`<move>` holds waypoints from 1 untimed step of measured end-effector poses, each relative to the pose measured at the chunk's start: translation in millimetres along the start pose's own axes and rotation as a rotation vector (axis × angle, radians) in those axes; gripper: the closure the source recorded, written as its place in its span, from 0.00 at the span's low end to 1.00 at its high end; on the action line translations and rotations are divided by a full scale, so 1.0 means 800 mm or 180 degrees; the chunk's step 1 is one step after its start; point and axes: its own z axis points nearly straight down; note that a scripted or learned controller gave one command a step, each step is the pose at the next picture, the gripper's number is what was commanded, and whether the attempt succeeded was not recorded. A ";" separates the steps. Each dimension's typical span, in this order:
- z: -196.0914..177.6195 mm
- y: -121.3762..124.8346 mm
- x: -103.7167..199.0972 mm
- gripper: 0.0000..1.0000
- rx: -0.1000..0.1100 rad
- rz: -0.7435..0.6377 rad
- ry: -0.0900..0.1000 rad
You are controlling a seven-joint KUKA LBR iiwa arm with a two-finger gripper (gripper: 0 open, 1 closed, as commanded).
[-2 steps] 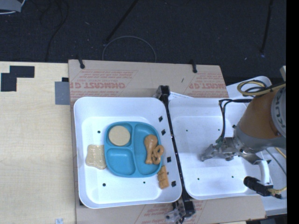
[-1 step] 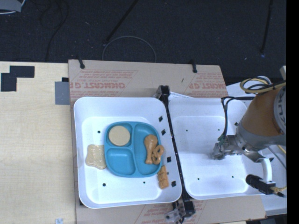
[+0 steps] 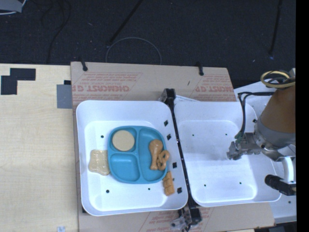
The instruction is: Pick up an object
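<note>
Task looks barely begun, as far as I can judge. The gripper [image 3: 235, 151] sits over the right bin [image 3: 212, 129], near its 3 o'clock edge, w/ the arm [image 3: 280, 117] coming in from the right. Nothing shows between the fingers, and whether they are spread or closed I cannot tell; too small and dark at this angle.

All the pickable things are in the left bin [image 3: 91, 115], well apart from the gripper. A blue tray [image 3: 126, 168] w/ three compartments lies mid-bin. In its 11 o'clock compartment rests a round tan cracker [image 3: 122, 140]. The right-hand compartment, approx 3 o'clock, holds a twisted pretzel-like piece [image 3: 158, 154]. The lower-left compartment looks bare. Off the tray, a pale bread-like slab [image 3: 99, 162] touches its 9 o'clock edge, and a small orange-brown chunk [image 3: 168, 183] lies just beside its 5 o'clock corner, near the divider between the bins.

So done: nothing yet. Left: cross over the divider to the left bin, choose one item, come down, close on it, lift. The loose chunk or slab probably offer easier access than the items inside the tray.
</note>
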 end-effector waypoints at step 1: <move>-0.053 0.003 0.002 1.00 -0.0002 -0.0029 0.0001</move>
